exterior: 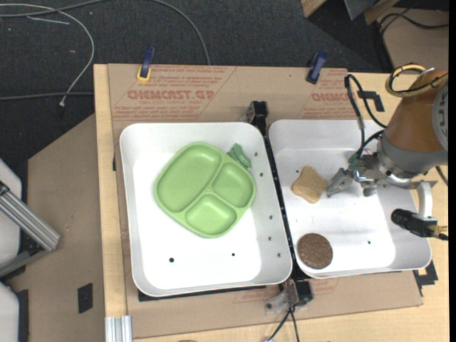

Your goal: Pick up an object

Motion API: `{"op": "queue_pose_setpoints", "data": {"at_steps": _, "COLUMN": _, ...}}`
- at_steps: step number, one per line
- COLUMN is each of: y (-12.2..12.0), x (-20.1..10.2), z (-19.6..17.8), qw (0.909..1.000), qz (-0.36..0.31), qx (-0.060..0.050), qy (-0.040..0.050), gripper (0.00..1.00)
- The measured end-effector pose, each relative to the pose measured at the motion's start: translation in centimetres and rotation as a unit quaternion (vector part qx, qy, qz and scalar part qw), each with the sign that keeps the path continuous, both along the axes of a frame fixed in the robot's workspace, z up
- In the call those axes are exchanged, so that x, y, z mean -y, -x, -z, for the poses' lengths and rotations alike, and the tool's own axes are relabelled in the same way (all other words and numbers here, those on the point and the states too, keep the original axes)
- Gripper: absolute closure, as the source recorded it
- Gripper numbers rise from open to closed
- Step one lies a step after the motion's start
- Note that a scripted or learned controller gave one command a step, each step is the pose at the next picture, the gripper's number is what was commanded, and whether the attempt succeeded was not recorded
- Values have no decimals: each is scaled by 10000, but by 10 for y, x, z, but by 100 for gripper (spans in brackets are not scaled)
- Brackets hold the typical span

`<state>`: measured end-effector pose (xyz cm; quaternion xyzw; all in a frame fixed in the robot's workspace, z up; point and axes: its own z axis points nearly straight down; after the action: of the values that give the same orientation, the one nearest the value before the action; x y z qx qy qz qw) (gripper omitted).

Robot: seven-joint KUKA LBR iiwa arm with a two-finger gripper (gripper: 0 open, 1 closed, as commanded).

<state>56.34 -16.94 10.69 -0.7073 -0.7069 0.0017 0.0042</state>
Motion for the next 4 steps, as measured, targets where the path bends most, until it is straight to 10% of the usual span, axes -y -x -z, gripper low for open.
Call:
{"op": "queue_pose_setpoints", "data": {"at_steps": 1, "y": 1, "x": -1, "z": 23, "qw": 10000, "qz": -2, "qx": 17, "qy": 4, "gripper": 0}}
{"op": "queue_pose_setpoints", "data": {"at_steps": 2, "y": -1, "x": -1, "z": 11, "qw": 10000, "qz": -1, "qx": 41, "qy": 8, "gripper": 100}}
{"op": "queue_pose_setpoints", "data": {"at_steps": 4, "y": -15, "x": 9, "z": -98, "qw": 10000, "qz": -9, "qx": 81, "qy": 30, "gripper": 100}}
